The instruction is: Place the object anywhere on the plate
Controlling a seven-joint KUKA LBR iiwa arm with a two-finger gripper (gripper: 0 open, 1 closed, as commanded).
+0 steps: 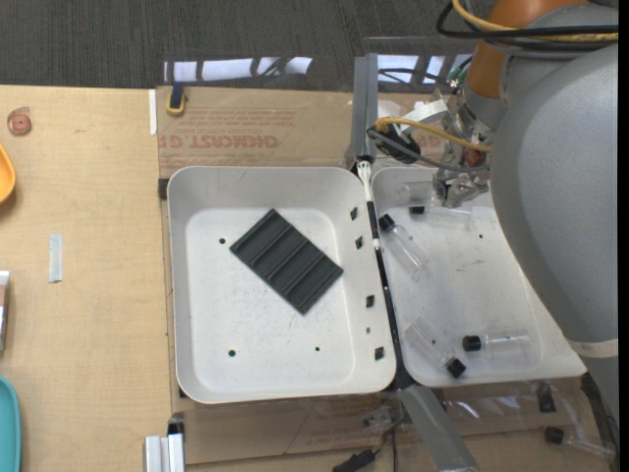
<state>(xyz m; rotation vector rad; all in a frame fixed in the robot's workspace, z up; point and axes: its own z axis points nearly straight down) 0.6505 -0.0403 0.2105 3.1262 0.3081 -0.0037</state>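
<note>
A dark grey ribbed rectangular plate (287, 261) lies flat and turned at an angle in the middle of the left bin (197, 362). Several clear tubes with black caps lie in the right bin (550, 362): one (403, 246) near its left wall, one (496, 341) toward the front, and one (437, 352) at the front left. A small black cap (417, 208) sits near the far end. My gripper (455, 187) hangs low over the far end of the right bin, just right of that cap. Nothing visibly sits in it.
The thick grey arm (560, 165) covers the right side of the right bin. A raised divider (378, 264) with black clips separates the bins. Cardboard (256, 131) lies behind the left bin, and a wooden bench top (79, 264) stretches to the left.
</note>
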